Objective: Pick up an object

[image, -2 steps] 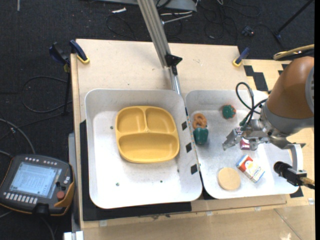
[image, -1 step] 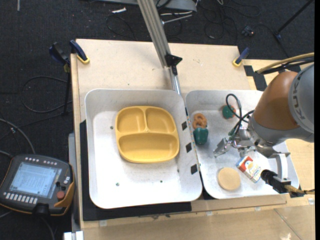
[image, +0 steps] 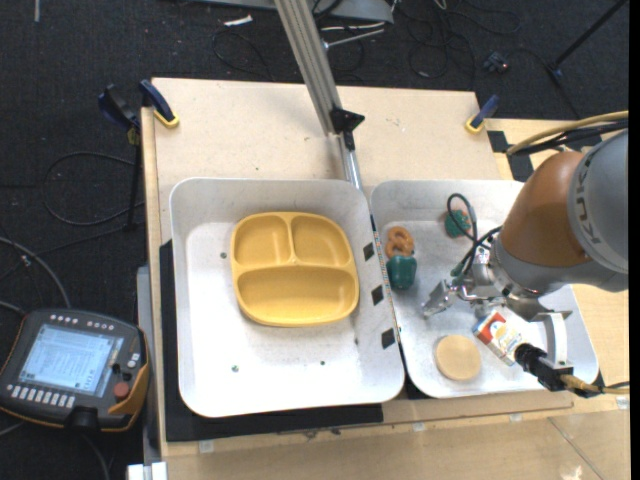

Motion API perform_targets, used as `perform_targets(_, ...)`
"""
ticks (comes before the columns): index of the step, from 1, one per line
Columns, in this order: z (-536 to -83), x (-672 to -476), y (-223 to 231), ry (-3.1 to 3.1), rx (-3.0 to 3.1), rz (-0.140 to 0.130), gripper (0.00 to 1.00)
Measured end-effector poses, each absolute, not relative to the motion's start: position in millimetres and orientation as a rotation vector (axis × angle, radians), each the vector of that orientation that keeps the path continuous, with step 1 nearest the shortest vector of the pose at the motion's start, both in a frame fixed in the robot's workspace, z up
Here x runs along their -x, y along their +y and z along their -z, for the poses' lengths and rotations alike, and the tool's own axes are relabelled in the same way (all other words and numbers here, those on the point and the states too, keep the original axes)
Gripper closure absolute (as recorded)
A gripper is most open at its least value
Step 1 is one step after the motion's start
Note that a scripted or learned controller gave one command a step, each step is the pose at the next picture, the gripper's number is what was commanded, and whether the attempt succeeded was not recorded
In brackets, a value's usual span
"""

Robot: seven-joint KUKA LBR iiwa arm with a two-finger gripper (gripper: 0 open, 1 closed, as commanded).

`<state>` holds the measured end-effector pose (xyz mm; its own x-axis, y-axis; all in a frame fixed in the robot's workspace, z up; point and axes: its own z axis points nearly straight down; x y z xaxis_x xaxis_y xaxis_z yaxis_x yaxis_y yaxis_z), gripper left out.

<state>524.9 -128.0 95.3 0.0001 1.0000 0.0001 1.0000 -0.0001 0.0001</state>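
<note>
The right bin point(image: 560, 368) holds several small objects. A green toy with an orange ring on top point(image: 401, 258) lies near its left wall. A dark green looped piece point(image: 458, 218) rests toward the back. A tan round disc point(image: 459, 357) sits near the front, and a small red-and-white box point(image: 497, 332) lies just right of it. My gripper point(image: 441, 299) hangs low over the middle of the bin, between the green toy and the disc, with nothing visibly between its metal fingers point(image: 432, 306).
The left bin point(image: 200, 368) carries a yellow divided plate point(image: 295, 267). A slanted metal pole point(image: 310, 48) crosses the back of the bench. Yellow clamps point(image: 163, 113) mark the bench's rear corners. A teach pendant point(image: 70, 368) lies on the floor at left.
</note>
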Motion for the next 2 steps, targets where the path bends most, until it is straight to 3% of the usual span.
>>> perform_targets(1, -106.5, -525.7, -127.9, -2.223, 2.223, 0.003, 1.00)
perform_targets(2, -152.2, -534.7, -125.5, -2.228, 2.221, 0.004, 1.00)
